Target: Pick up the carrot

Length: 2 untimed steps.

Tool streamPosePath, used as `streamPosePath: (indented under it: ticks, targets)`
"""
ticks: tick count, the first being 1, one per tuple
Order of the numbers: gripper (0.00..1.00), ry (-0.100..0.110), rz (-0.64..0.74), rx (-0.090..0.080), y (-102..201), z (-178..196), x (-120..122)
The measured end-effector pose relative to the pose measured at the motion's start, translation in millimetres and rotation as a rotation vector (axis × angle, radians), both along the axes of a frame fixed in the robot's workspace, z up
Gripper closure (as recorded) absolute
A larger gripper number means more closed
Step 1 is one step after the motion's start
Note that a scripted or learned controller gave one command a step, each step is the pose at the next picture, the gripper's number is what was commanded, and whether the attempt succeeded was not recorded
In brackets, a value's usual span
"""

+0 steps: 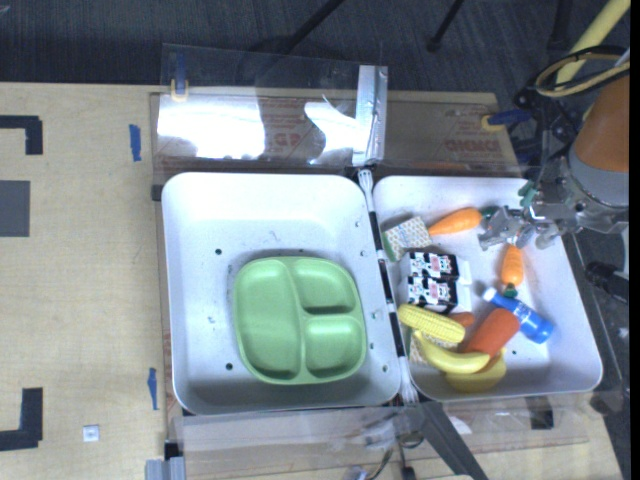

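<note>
Right now two orange toy vegetables in the right-hand white bin [585,363] could pass for the carrot. One is the longer tapered orange piece [454,221], lying nearly level near the bin's back wall, fat end toward the gripper and tip pointing left toward a small green-checked block [407,235]. The other is a short orange carrot with a green stub [512,268], standing almost up-and-down in the picture, directly below the metal two-finger gripper [510,228]. The gripper sits between them, touching neither as far as I can judge; nothing is between its fingers, and whether they are spread or closed I cannot tell. The longer piece lies just left of it, so a short leftward shift and a grip across its width seem called for.
</note>
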<state>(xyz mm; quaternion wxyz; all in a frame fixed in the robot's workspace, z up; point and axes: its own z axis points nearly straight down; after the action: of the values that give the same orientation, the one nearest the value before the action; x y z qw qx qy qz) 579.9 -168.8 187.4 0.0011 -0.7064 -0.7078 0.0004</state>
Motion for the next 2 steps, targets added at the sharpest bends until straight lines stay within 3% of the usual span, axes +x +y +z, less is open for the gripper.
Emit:
streamPosePath:
  ticks: [1, 2]
  targets:
    - [0.0, -0.004, -0.014, -0.002, -20, 26, -20]
    - [0.0, -0.001, 0.265, 0.001, -15, 19, -71]
